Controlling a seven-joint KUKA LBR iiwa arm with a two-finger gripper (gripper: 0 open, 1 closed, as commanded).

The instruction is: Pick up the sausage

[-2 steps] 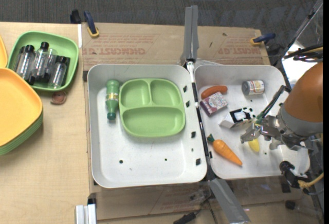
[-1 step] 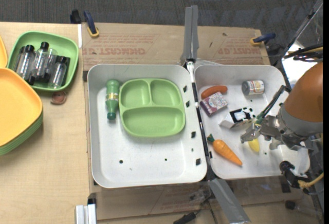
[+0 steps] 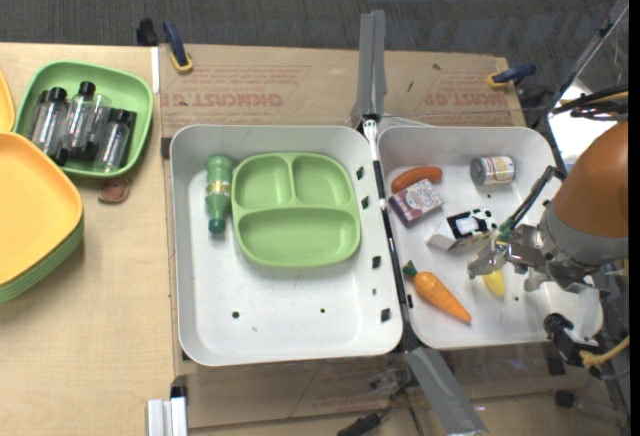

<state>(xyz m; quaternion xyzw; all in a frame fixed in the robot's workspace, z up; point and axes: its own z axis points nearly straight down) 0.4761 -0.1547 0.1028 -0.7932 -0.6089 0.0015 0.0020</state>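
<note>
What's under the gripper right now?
A small yellow item pokes out beneath the gripper, on the floor of the right bin. The gripper covers the rest of it. The sausage lies apart, near the far wall.

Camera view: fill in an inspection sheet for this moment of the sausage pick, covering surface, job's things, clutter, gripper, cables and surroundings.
surface: left bin and right bin, side by side on cardboard.
job's things: sausage lies in the right bin's upper left corner, beside a purple box; not held.
clutter: right bin has can, black-and-white packet, carrot, yellow item; left bin has green divided plate, green bottle.
grippers: gripper sits low by the yellow item, apart from the sausage.
cables: cables beside the arm, outside the bins.
surroundings: green tray of bottles, yellow plates, clamps.
</note>
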